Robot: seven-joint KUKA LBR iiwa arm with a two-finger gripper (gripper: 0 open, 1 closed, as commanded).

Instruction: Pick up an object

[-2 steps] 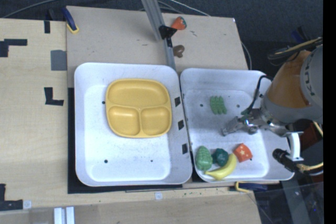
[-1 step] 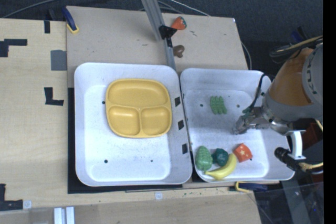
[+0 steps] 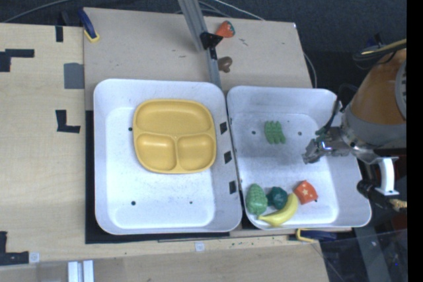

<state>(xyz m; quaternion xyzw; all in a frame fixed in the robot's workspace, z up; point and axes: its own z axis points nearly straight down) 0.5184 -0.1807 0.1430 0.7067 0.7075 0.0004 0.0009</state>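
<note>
Robotics lab: plywood bench (image 3: pixel 152 43), two white bins (image 3: pixel 106 142), taped markers

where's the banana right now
The banana lies at the near edge of the right bin, beside a dark green toy and left of the red one.

Arm (image 3: pixel 380 99): cut off at your right edge. Gripper (image 3: pixel 312 154): small and blurred; you cannot judge its grasp. Dark green object (image 3: pixel 277 197): too small for you to identify. Banana (image 3: pixel 283 213): overlaps the green vegetable (image 3: pixel 256 199).
</note>
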